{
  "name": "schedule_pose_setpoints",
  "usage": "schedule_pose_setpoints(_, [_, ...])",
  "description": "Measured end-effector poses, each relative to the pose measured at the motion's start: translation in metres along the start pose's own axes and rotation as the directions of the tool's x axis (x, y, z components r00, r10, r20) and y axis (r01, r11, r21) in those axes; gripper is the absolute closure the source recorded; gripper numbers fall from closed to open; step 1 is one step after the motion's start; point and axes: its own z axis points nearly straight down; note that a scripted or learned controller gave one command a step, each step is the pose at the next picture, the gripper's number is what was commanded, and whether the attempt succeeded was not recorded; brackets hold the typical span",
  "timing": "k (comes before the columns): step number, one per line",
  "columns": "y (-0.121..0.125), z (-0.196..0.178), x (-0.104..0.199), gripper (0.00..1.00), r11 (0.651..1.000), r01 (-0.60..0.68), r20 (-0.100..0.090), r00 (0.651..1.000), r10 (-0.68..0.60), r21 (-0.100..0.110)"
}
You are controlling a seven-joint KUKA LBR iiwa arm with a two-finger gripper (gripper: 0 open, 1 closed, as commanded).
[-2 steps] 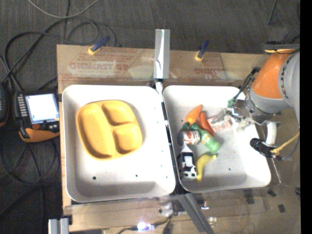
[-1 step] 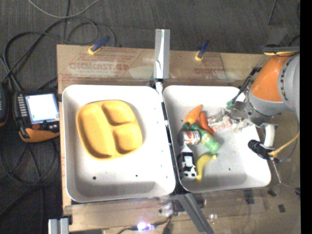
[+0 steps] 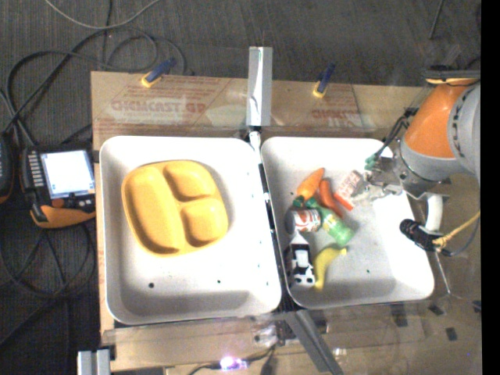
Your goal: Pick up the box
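The box [image 3: 348, 187] is small, red and white, and lies tilted in the right bin [image 3: 391, 276], just right of an orange carrot. My gripper [image 3: 376, 181] hangs low over the same bin and comes in from the right under the grey arm with its orange band [image 3: 439, 127]. Its tip is right against the box's right end. I cannot make out whether the box is gripped or only touched.
Left of the box lie a carrot [image 3: 310, 182], a red pepper [image 3: 326, 197], a can [image 3: 307, 219], a green bottle [image 3: 338, 230], a banana [image 3: 327, 261] and a cow toy [image 3: 301, 265]. The left bin [image 3: 141, 287] holds a yellow divided tray [image 3: 177, 205].
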Motion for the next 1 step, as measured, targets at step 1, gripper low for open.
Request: schedule_pose_setpoints(1, [-0.0005,0.0007,0.0000,0.00,1.000,0.000,0.000,1.000,0.000,0.002])
